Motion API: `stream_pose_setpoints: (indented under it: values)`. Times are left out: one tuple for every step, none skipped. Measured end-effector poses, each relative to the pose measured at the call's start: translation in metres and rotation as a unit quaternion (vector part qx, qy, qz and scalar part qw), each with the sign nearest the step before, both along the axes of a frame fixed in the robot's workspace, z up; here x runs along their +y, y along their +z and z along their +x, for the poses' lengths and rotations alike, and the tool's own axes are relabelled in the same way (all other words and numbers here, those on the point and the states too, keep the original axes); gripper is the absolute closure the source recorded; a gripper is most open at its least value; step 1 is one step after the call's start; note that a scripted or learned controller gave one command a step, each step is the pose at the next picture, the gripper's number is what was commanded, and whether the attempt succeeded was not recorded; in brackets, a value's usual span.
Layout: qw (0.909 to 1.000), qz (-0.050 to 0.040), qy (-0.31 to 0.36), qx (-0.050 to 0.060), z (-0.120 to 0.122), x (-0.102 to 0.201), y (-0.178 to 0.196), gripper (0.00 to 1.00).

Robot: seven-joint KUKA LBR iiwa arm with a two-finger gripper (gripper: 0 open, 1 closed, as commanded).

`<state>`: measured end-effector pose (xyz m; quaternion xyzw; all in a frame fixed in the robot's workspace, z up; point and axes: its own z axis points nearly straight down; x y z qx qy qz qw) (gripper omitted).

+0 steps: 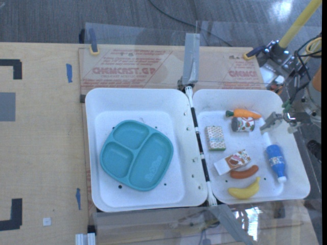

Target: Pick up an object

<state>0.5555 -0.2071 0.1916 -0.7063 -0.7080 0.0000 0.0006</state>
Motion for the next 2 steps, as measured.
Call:
stream_pose_setpoints:
  values:
    - [0.9985,-0.0002,0.054,-0.001,-0.0351,-0.0018,-0.1018,0.00]
    - [0.9987,-0.0004,0.051,-0.002,-0.0351,-0.0047,-0.0927,1.00]
